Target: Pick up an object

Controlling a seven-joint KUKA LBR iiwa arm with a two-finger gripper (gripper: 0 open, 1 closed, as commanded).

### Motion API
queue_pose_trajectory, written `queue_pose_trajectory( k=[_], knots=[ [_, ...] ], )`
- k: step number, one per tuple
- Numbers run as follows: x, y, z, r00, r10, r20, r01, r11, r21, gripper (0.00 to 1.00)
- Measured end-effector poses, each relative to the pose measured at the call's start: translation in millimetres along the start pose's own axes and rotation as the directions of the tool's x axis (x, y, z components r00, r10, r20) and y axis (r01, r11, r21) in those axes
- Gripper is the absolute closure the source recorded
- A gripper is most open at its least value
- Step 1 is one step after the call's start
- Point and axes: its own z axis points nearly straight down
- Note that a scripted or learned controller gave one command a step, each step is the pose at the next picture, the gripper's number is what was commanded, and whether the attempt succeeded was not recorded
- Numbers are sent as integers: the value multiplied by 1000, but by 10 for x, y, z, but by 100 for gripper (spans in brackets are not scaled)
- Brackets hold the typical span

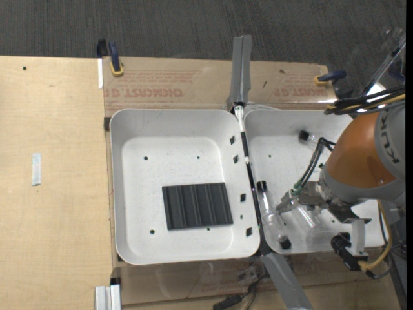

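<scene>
Down in the right bin (284, 124), the gripper (288, 206) looks to be in the reaching step, its state impossible to tell from above, while the dark ribbed object (197, 205) lies well to its left in the left bin (129, 124), so the next move calls for settling squarely over a target before closing.
</scene>
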Motion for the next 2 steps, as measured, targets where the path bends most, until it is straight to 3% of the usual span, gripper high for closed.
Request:
queue_pose_trajectory(
  k=[1,2],
  knots=[
    [-757,552,-6,998,59,1,-59,998,-2,0],
    [-946,140,-9,980,-201,0,201,980,-2,0]
  ],
)
